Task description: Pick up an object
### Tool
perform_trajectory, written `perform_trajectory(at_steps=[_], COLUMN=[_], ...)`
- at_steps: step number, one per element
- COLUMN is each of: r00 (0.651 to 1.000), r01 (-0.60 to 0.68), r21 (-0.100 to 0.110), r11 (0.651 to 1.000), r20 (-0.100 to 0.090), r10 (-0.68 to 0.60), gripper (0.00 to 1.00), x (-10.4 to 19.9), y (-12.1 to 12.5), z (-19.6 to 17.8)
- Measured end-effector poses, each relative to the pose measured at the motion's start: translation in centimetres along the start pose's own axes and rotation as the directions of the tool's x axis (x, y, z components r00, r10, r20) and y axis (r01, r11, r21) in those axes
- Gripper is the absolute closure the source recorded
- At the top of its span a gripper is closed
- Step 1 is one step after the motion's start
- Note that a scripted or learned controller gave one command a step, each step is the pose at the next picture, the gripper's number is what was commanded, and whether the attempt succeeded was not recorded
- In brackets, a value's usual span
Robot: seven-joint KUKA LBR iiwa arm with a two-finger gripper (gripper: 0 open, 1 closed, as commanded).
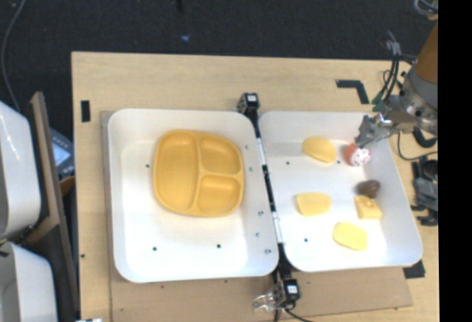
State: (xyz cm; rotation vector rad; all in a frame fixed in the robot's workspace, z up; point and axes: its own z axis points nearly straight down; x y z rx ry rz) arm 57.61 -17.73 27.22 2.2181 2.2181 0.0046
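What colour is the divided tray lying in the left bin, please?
Yellow-orange all over, seen in the camera view: divided tray.

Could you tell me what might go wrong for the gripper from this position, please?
The gripper sits by the small red-and-white object, close to the right white bin's far wall, so a descent might clip the rim. The rounded yellow piece lies close by and could get nudged.

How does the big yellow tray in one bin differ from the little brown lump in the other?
The yellow divided tray is far larger than the brown lump. The tray is flat, with three compartments; the lump is small and rounded. The tray lies alone in the left bin; the lump sits in the right bin among yellow pieces, touching the yellow block. Both rest on white bin floors.
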Motion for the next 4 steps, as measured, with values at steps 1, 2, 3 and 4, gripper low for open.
perform_trajectory(at_steps=[1,2,3,4], r00=[1.0,1.0,1.0,1.0], r01=[0.004,0.004,0.005,0.004], r21=[0.005,0.004,0.005,0.006], r11=[1.0,1.0,1.0,1.0], r20=[-0.002,-0.002,-0.002,-0.002], r10=[-0.004,-0.004,-0.005,-0.004], gripper=[1.0,1.0,1.0,1.0], x=[5.8,11.0,16.9,22.7], y=[0.1,0.8,0.6,0.6], z=[1.1,0.4,0.6,1.7])
